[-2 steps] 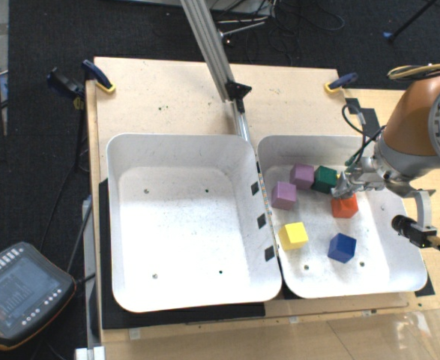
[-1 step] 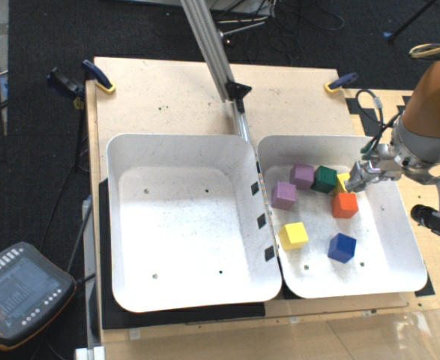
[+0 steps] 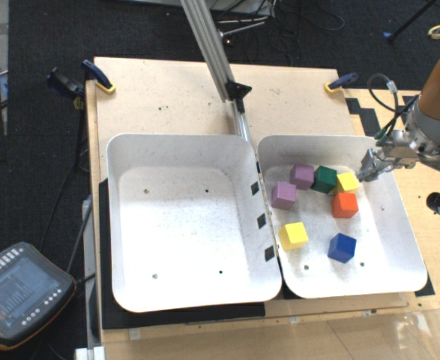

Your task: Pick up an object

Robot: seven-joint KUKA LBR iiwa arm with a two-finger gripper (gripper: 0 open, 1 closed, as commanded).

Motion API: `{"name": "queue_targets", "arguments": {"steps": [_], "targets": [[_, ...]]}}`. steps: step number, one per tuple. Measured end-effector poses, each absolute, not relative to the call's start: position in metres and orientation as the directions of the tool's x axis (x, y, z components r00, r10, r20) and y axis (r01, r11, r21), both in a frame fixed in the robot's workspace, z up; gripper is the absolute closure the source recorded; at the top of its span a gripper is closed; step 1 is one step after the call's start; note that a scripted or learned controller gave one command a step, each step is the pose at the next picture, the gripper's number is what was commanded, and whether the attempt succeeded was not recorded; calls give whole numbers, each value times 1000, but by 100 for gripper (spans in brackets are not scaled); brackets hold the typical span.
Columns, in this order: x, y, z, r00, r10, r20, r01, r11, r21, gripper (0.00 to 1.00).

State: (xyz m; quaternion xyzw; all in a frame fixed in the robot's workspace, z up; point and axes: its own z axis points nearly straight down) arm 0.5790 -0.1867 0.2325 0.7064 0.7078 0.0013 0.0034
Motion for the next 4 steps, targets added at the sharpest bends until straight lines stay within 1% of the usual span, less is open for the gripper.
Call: {"name": "queue_targets", "arguments": {"steps": [1, 2, 3, 4], "targets": [[580, -187, 269, -3, 1000, -3, 1000, 3, 6, 100], [564, -130, 260, -7, 1000, 2, 1000, 7, -1, 100], [561, -76, 266, -8, 1000, 2, 1000, 8, 0, 100], [551, -28, 269, -8, 1000, 2, 1000, 8, -1, 100]]}}
